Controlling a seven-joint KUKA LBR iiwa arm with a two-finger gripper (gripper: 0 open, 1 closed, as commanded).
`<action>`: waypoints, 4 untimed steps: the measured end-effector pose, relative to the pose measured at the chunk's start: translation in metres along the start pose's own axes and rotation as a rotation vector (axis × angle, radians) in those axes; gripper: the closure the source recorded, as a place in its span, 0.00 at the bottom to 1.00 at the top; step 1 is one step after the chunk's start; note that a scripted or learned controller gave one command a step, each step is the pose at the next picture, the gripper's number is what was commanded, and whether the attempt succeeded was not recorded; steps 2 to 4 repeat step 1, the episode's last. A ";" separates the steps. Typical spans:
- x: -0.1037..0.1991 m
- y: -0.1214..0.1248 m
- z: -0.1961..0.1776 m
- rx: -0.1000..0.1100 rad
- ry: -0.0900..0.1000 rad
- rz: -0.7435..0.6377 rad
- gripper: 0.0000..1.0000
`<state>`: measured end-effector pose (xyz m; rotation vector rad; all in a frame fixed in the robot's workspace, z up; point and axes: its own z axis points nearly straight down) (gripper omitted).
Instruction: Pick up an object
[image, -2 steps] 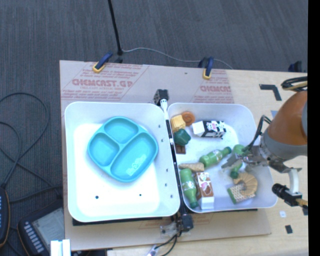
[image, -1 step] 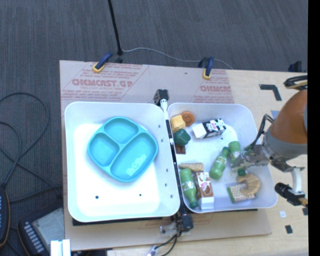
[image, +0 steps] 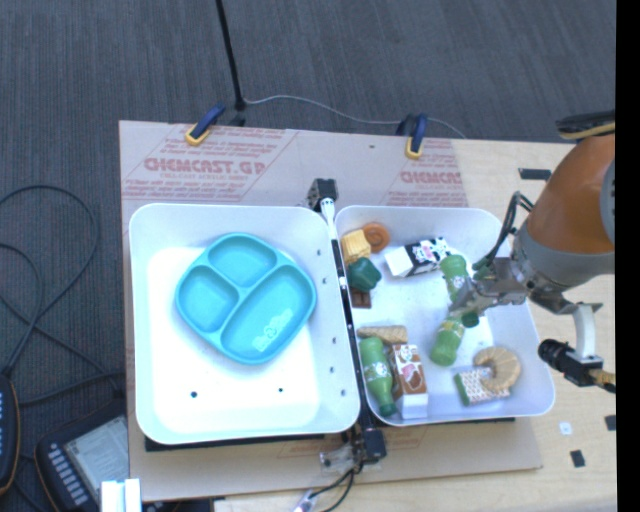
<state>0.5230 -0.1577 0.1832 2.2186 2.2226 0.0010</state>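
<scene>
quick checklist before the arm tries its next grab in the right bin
1. Gripper over the right bin, among the toys: ok.
2. Target close by: a green bottle lies just below the gripper: ok.
3. Whether anything is held: cannot tell.
4. Crowding: a second green bottle sits close above the gripper, so a bump seems likely: not ok.
5. Left bin carries the blue divided plate, well away from the arm: ok.

We see a brightly, evenly lit scene. The shallow white left bin (image: 160, 400) glares almost to blown-out around the blue three-part plastic plate (image: 246, 297), which casts only a soft shadow. Focus is mildly soft throughout; small toys in the right bin (image: 520, 395) blur together.
</scene>
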 end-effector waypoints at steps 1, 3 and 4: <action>0.069 -0.012 -0.052 0.001 0.000 0.000 1.00; 0.069 -0.012 -0.052 0.001 0.000 0.000 1.00; 0.069 -0.012 -0.052 0.001 0.000 0.000 1.00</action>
